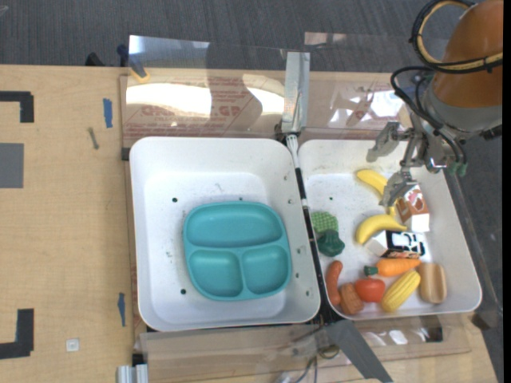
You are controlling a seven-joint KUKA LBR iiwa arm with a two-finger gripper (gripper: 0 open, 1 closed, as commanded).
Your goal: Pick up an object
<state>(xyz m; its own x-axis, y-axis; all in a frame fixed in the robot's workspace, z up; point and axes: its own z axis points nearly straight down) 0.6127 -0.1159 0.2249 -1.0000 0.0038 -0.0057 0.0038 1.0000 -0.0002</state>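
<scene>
Judging by the gripper [397, 191] poised over the right bin [463, 250] beside a banana [372, 180], jaw state indeterminable, nothing is yet lifted.

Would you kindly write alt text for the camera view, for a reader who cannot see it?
A grey-and-orange arm's gripper hangs over the right bin, above toy food: two bananas, a carrot, a tomato and corn. The left bin holds a teal tray.

Grey arm [467, 70] with orange band, entering at upper right of frame, wrist angled down-left, gripper [397, 191] pointing downward, 1 arm.
</scene>
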